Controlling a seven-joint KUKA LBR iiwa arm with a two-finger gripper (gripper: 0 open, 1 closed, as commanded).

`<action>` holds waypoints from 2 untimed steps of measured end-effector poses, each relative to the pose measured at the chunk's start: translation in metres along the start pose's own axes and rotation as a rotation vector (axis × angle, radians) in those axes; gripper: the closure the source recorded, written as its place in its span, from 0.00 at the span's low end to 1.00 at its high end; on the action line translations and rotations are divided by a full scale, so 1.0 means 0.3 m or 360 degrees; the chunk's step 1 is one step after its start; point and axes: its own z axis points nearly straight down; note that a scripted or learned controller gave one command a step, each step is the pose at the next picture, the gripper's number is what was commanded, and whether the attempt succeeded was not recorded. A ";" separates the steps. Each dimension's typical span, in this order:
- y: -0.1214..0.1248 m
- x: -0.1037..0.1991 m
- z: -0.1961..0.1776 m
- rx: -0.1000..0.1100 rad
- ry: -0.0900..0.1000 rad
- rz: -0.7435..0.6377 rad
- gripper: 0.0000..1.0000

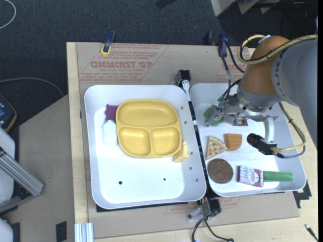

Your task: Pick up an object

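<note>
My gripper (pixel 229 116) is low in the right bin (pixel 295 158), near its back left part. A green object (pixel 212 114) lies right against the gripper's left side; I cannot make out whether it is held. In front of the gripper lie a pizza slice (pixel 215 146) and an orange-brown piece (pixel 233 141). A round brown patty (pixel 220 170) sits near the front, with a pink and white packet with a green end (pixel 257 176) to its right.
The left bin (pixel 136 185) holds a yellow divided plate (pixel 148 127), a purple item (pixel 110 112) and a white item (pixel 109 132) at the plate's left, and a yellow scrap (pixel 181 154) at its right. The arm covers the right bin's back right.
</note>
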 end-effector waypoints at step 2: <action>0.036 0.008 -0.249 -0.0023 -0.0005 -0.0003 1.00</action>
